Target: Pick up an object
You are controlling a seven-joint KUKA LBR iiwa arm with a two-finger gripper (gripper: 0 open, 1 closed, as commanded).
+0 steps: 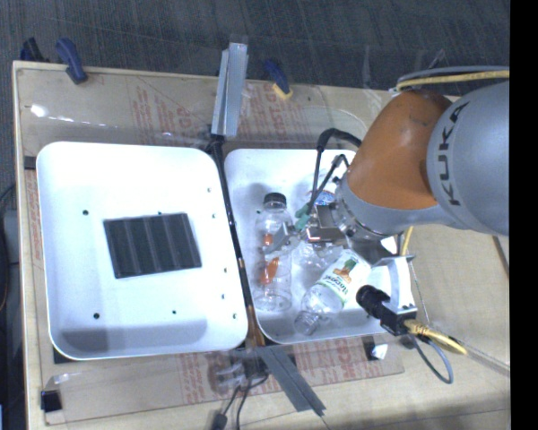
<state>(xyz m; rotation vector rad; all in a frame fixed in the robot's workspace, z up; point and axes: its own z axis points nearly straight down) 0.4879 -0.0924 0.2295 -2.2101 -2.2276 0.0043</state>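
Two bottles [271, 251] in right bin [251, 240] | jaws: state unclear | advised centring over one bottle, descending straight.

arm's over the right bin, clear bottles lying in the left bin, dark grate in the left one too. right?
Not quite. The camera view shows the clear bottles lying in the right bin, under the arm, not in the left bin. The rest holds: the arm is over the right bin and the dark grate is in the left one.

The grey arm [471, 155] reaches in from the right, its orange-banded wrist [390, 164] bent downward.
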